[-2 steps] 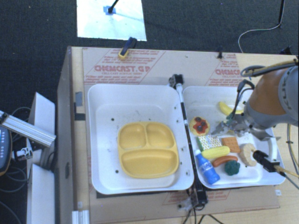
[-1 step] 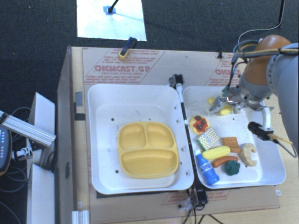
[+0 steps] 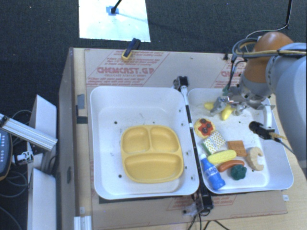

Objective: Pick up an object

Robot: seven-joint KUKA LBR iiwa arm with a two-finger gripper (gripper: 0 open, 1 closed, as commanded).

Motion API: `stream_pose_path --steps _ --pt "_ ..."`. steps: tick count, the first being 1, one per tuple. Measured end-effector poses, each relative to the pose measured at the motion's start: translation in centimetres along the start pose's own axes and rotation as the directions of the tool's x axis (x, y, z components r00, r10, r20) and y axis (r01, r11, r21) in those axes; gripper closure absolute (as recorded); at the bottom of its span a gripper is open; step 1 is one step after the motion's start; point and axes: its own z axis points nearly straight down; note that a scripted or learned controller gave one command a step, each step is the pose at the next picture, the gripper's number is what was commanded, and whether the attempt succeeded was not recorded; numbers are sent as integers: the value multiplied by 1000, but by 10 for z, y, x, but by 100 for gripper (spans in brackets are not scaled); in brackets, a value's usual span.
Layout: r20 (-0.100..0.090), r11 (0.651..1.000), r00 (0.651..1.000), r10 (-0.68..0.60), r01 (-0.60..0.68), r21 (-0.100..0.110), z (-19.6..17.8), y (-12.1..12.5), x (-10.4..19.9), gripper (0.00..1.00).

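Note:
My gripper (image 3: 230, 103) is low over the far end of the right bin (image 3: 278, 176), reaching in from the right. It hangs directly over a small yellow toy (image 3: 225, 113), with a second yellow piece (image 3: 209, 106) just to its left. Whether it touches either one is hidden by the wrist. Nearer the front lie a round pizza toy with red spots (image 3: 205, 127), a checkered block (image 3: 214, 141), a yellow corn cob (image 3: 221, 156), a red sausage (image 3: 230, 165), a blue bottle (image 3: 211, 172), a green piece (image 3: 238, 172), a brown cracker (image 3: 236, 147) and a beige pretzel (image 3: 254, 158).
The left bin (image 3: 108, 128) holds a yellow divided plate (image 3: 152, 153). A black cable piece (image 3: 260, 129) hangs over the right bin's right side. The ridge between the bins (image 3: 188, 123) runs just left of the toys. A yellow-handled tool (image 3: 130, 50) lies on the board behind.

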Motion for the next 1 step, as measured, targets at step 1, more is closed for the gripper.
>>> stream_pose_path --steps 1 --pt "1 1000 1000 -3 3 3 -10 -1 -1 100"
